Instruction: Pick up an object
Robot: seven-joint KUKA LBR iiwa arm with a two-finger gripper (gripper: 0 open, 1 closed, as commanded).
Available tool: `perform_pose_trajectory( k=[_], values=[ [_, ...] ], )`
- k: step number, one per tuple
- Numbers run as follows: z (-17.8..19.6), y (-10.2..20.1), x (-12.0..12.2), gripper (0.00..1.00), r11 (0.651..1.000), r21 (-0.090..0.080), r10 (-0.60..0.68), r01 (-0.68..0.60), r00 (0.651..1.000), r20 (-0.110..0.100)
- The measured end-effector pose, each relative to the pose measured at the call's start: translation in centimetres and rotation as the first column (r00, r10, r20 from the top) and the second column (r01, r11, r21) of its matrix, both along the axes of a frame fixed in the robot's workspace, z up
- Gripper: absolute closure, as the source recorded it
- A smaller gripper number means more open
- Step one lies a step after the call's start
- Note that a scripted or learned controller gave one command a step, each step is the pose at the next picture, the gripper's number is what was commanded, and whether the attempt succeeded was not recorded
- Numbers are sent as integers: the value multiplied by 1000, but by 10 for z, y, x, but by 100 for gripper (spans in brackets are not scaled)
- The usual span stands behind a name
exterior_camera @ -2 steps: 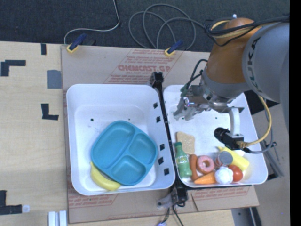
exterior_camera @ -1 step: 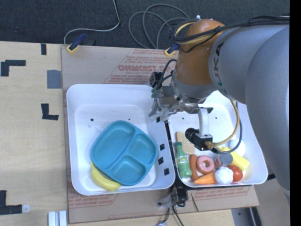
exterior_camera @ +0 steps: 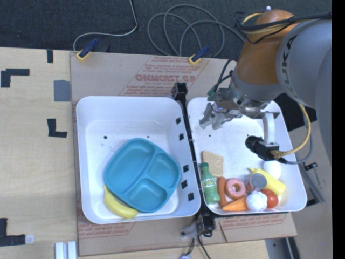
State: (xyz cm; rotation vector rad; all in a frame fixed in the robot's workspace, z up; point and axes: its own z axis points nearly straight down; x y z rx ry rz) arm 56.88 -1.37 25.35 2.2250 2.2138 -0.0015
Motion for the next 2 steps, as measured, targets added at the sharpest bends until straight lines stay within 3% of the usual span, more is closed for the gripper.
perform_pose_trajectory(
  k=[1,2],
  values=[
    [-27,35,17,100,1000,2,8,-8,1000,-4],
    [-34,-35,10,100,1000,0,0,0,1000,-4]
  ],
)
